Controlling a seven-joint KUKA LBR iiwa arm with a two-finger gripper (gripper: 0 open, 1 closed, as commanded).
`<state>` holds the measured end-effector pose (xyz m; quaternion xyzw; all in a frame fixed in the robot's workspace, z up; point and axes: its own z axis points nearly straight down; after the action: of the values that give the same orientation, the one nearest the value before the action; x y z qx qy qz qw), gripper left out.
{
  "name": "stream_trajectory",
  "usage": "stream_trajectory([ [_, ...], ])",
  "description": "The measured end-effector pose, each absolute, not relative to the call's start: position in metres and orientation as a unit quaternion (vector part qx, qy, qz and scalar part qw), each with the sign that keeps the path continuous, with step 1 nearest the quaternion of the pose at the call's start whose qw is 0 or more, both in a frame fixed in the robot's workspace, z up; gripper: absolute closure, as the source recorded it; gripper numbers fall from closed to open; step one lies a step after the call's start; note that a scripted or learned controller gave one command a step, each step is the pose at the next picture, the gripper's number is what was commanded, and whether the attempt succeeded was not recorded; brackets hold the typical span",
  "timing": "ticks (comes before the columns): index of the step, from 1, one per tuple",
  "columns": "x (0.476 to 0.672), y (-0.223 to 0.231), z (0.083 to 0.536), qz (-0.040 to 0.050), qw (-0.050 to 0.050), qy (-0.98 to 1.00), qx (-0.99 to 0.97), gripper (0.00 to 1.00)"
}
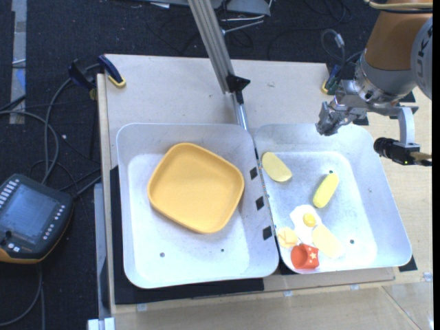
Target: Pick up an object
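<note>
My gripper (328,126) hangs above the far rim of the right bin (375,184), with nothing visible between its fingers. Below it in the right bin lie a pale yellow oval piece (276,167) near the left wall and a yellow corn-like piece (325,190) in the middle. At the bin's near edge sit a fried egg toy (306,219), a pale yellow wedge (328,241), a small yellow chunk (287,237) and a red strawberry-like piece (304,256). The left bin (137,253) holds a square yellow plate (196,186).
A slanted metal pole (213,36) rises from the bench behind the bins. A teach pendant (31,215) lies on the floor at the left, with cables around it. A black clamp part (395,150) juts over the right bin's far right rim.
</note>
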<state>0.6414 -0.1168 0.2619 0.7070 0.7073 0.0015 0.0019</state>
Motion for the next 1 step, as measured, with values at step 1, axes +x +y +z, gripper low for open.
stream_trajectory([
  [1,0.6248,-0.0675,0.2679,0.0007,0.0,0.709,0.706,1.0],
])
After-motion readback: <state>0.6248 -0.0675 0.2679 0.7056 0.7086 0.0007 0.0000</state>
